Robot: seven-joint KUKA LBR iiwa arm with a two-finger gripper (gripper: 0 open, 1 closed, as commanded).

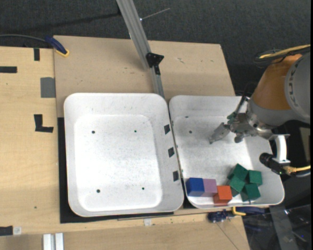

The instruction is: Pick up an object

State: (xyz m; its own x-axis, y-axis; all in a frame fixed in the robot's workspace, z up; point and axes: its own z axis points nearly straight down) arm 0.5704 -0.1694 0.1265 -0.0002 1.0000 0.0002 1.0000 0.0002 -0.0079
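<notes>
At far left, dark tape marks (4, 73) and a grey patch (47, 86) lie on the wooden bench (21, 155), and a blue-and-yellow clamp (58, 45) sits at the board's upper edge. Next comes the left bin (73, 108), white and shallow, with four small dark dots on its floor and fine speckling. A metal rail (134, 25) slants down from the top of the view to a black bracket (154, 59) near the seam where the two bins meet; its upper end is cut off by the frame. In the right bin (198, 105), blocks are crowded into the near corner: a blue block (195, 185), touching a purple block (209, 185), then an orange block (224, 193), then a cluster of green blocks (245, 181) whose separate shapes are hard to tell apart. Well above them, over the bin's bare middle, hangs the gripper (224, 132), grey and blurred; one finger (217, 134) slants down to the left, but I cannot tell how far apart the fingers stand, and nothing is seen between them. Farther right, the wrist joins the orange band (274, 90) and grey arm (302, 87), cut off at the edge, with a black-and-yellow cable fitting (276, 164) below it.
</notes>
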